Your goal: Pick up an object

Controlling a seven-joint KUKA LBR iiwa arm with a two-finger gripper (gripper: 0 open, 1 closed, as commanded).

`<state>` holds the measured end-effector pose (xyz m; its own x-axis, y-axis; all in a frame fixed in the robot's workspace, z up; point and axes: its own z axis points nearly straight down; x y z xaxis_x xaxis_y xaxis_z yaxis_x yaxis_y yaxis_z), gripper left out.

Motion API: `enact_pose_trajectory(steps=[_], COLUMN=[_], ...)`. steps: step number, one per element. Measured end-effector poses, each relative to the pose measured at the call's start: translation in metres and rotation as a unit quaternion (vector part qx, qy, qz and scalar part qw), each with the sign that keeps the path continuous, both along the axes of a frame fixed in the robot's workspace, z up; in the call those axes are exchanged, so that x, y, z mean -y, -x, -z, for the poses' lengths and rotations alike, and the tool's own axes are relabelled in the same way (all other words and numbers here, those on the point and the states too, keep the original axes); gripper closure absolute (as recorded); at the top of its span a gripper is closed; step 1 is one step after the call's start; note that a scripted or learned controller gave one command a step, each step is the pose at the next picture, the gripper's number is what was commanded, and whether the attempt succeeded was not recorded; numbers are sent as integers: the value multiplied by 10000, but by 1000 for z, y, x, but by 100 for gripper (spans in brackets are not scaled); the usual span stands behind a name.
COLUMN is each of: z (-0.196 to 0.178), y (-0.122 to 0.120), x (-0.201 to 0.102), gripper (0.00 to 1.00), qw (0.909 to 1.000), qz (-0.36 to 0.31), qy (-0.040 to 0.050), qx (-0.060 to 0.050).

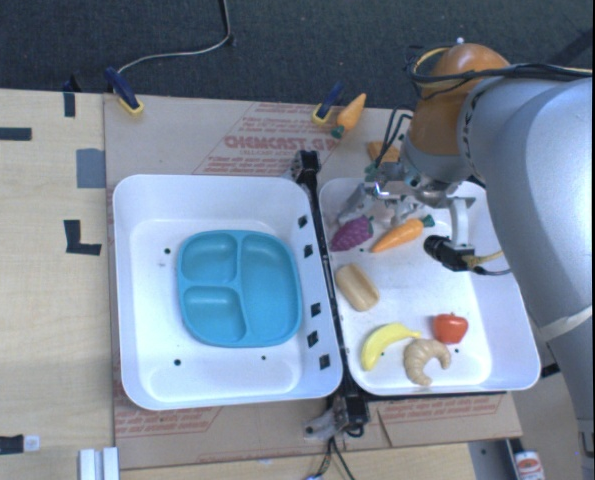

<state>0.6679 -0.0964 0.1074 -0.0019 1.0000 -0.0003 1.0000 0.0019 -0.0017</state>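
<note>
White plastic walls bound the right bin (497, 368), where the gripper (382, 196) hangs low near the far rim, close to the black divider (310, 230) that joins this bin to the left bin (142, 268). Its fingers look slightly apart with nothing between them, though they are small and partly hidden by the wrist, so their exact spread cannot be told. On the near side of the jaws the floor opens out, with a bare stretch toward the right wall; toward the divider there is little room.

A purple grape bunch (351, 234) lies just below the jaws, near the divider, and an orange carrot (398, 235) lies just beside it, also close under the fingertips. Farther toward the near rim rest a tan bread roll (357, 286), a banana (384, 342), a croissant (426, 359) and a red tomato (450, 327), all well apart from the jaws. A blue divided plate (240, 288) sits in the left bin, beyond the divider.
</note>
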Motion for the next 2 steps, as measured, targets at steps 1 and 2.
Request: enact_pose_trajectory(steps=[1, 2], z=[22, 12], y=[-1, -1], x=[1, 1], gripper=[0, 100], qw=[10000, 10000], qz=[1, -7], qy=[8, 17], qx=[11, 14])
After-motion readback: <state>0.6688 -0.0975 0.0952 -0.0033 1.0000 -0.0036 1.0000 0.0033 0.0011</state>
